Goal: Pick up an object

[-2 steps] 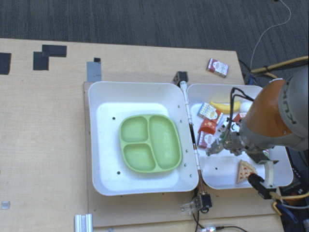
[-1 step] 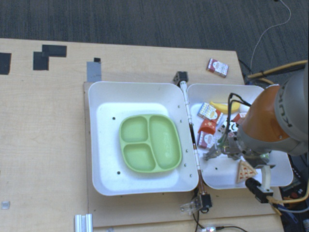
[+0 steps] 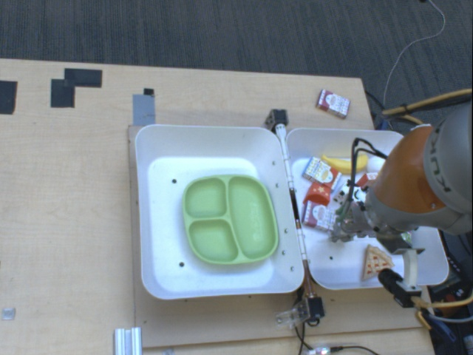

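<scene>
Dark grey carpet (image 3: 222,17) lies beyond the pale wooden desk (image 3: 66,198). The left bin (image 3: 214,143) holds a green divided tray (image 3: 230,219). The arm's hand (image 3: 346,226) hangs over the right bin (image 3: 332,272), beside red-and-white packets (image 3: 319,194) and a pizza slice toy (image 3: 377,261); its grip cannot be told. Packet lettering is too small to read.

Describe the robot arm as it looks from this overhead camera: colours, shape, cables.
The arm is bulky and rounded, grey, with a broad orange band above the wrist. A thin black cable loops off the band over the right bin. The wrist narrows to a grey metal gripper mount.
</scene>
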`<action>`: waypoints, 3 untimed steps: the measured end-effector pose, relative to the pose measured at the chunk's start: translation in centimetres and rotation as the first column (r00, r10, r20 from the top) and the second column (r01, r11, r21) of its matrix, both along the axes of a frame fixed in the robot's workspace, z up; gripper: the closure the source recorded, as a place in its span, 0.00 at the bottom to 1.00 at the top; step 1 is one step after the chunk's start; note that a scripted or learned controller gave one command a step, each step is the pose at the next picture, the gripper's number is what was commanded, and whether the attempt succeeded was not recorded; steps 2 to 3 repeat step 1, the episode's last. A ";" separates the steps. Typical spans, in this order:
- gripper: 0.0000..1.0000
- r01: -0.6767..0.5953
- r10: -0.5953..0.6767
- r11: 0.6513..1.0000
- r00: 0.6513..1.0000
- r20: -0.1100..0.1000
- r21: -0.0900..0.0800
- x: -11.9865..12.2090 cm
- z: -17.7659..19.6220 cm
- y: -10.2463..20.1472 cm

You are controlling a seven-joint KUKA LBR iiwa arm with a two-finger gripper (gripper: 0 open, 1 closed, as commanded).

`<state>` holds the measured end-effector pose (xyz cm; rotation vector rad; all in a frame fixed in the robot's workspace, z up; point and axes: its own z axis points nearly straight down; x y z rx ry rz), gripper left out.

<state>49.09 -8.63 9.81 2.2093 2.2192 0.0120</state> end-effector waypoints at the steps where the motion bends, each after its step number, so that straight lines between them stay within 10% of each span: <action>1: 0.00 0.001 -0.001 1.000 1.000 0.000 0.000 0.0 0.0 0.0; 3: 0.00 0.001 -0.001 1.000 1.000 0.000 0.000 0.0 0.0 0.0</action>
